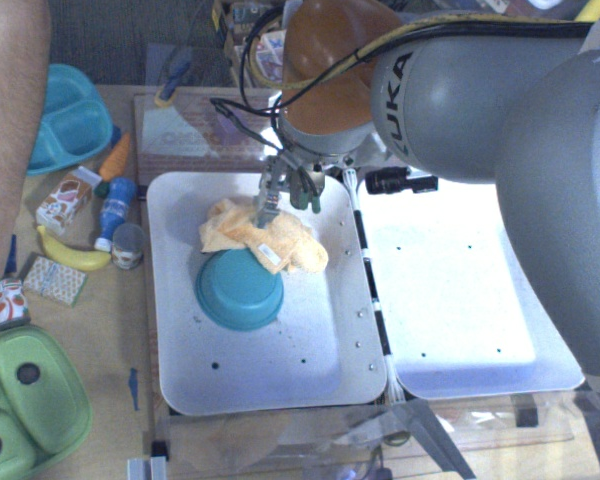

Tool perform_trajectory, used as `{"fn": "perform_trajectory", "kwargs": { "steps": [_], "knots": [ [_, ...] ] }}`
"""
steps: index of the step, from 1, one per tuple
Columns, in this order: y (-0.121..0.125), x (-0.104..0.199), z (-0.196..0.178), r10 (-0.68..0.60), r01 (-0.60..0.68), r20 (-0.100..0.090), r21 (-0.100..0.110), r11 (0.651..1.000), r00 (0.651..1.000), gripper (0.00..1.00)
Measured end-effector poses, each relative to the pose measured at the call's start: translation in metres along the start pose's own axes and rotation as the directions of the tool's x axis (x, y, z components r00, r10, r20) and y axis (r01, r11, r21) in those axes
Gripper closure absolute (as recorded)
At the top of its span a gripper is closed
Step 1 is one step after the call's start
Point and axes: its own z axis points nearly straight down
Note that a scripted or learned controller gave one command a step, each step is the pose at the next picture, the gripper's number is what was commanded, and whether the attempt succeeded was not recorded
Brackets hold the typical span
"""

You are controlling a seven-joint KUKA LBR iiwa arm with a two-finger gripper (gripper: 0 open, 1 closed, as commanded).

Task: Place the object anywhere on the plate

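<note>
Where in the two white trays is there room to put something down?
The right tray is bare all over. In the left tray, the near part in front of the blue bowl is free. Its far part is crowded: the yellow cloth lies against the bowl, with the hand above it.

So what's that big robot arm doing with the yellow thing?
The grey robot arm's gripper is down in the left bin, right at the top edge of a crumpled yellow cloth. A blue bowl-like dish sits upside down in the same bin, touching the cloth's lower edge. Whether the cloth is really pinched can't be made out. The right bin sits beside it, and toys like a banana lie on the bench to the left.
</note>
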Motion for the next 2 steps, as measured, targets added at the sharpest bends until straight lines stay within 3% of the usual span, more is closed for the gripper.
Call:
{"fn": "perform_trajectory", "kwargs": {
  "steps": [1,2],
  "knots": [
    [-0.054,-0.017,0.061,0.104,-0.104,-0.003,0.002,0.995,0.995,1.0],
    [-0.034,0.014,-0.025,-0.256,0.256,0.001,-0.001,0.967,0.967,1.0]
  ]
}}
